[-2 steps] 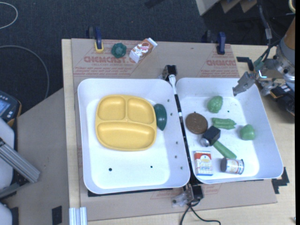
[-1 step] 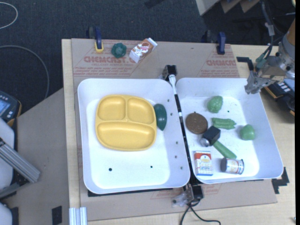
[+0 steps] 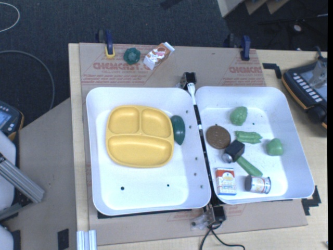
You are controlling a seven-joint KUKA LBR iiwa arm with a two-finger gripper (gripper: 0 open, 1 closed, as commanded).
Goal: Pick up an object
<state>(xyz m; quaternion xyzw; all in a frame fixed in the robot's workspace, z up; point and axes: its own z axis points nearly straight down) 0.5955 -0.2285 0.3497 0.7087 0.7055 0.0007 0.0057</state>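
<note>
Left bin (image 3: 104,191): holds a yellow tray (image 3: 139,136) with a dark green piece (image 3: 178,129) touching its right edge.
Right bin (image 3: 291,139): holds the candidate objects, closely grouped: brown disc (image 3: 218,137), black block (image 3: 233,151), red carton (image 3: 225,182), can (image 3: 258,184), several green pieces.
Tool state: cannot tell.
Risk, crowding: disc, block and a green stick lie touching; fingers may strike a neighbour and push the target aside.
Risk, can: lying on its side, it may roll.

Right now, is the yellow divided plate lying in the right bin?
No, the yellow plate lies in the left bin, with a dark green object touching its right edge.
</note>
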